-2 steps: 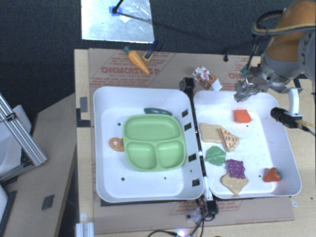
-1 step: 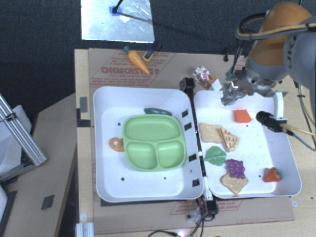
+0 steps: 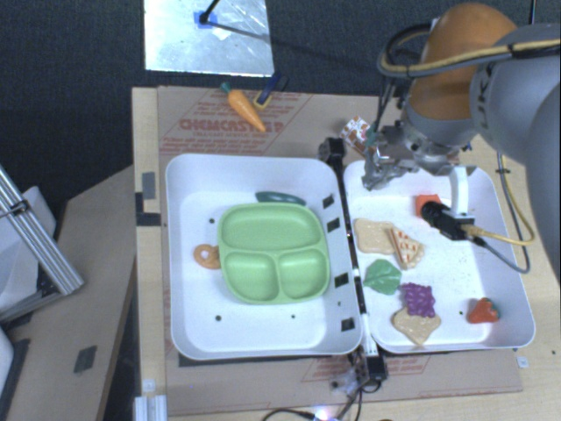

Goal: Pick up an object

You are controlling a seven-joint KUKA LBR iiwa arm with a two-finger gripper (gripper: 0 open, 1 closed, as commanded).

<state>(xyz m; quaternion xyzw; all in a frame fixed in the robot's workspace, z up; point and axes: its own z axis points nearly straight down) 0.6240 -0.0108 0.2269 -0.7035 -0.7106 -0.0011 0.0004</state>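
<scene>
My gripper (image 3: pixel 377 174) hangs over the far left corner of the right bin (image 3: pixel 513 261), low near its floor, and nothing shows in it. Below it in that bin lie a tan bread slice (image 3: pixel 372 234), a pizza slice (image 3: pixel 407 247), a green leaf (image 3: pixel 383 275), purple grapes (image 3: pixel 418 299), another toast piece (image 3: pixel 416 326) and a red strawberry (image 3: pixel 482 310). An orange-red piece (image 3: pixel 427 203) sits just right of the gripper.
The left bin (image 3: pixel 188 217) holds a green divided plate (image 3: pixel 267 253), a small pretzel (image 3: pixel 207 256) and a dark green item (image 3: pixel 280 198) behind the plate. Beyond the bins lie a toy carrot (image 3: pixel 245 110), a small red-white packet (image 3: pixel 357 132) and a foil sheet (image 3: pixel 209 24).
</scene>
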